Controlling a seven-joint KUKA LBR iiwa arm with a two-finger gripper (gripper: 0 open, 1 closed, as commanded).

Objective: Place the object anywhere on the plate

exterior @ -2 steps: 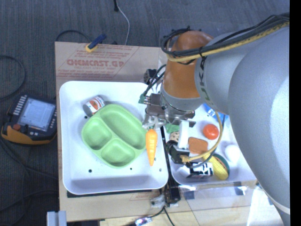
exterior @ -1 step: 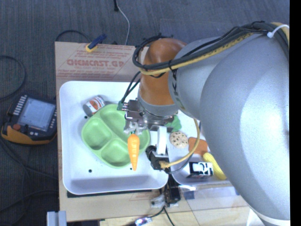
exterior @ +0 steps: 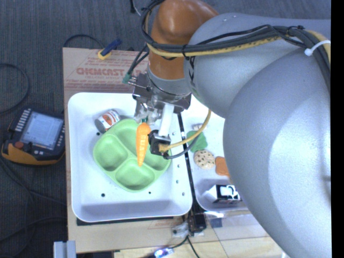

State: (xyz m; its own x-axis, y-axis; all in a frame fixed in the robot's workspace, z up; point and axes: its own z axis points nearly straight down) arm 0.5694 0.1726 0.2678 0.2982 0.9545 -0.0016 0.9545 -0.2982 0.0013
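Robot lab. Big grey arm (exterior: 269,90) with orange band, cables strapped along it. Teach pendant (exterior: 33,136) on grey carpet (exterior: 43,15), loose cables around. Two white bins (exterior: 80,198) on cardboard sheet (exterior: 86,69). Toy food props: green plate (exterior: 110,152), carrot (exterior: 142,143), cookie (exterior: 203,158).

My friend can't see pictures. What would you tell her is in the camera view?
A carrot hangs over a green plate in the left white bin, right below the gripper of a big grey robot arm. A small can lies beside the plate, and a cookie sits in the right bin.
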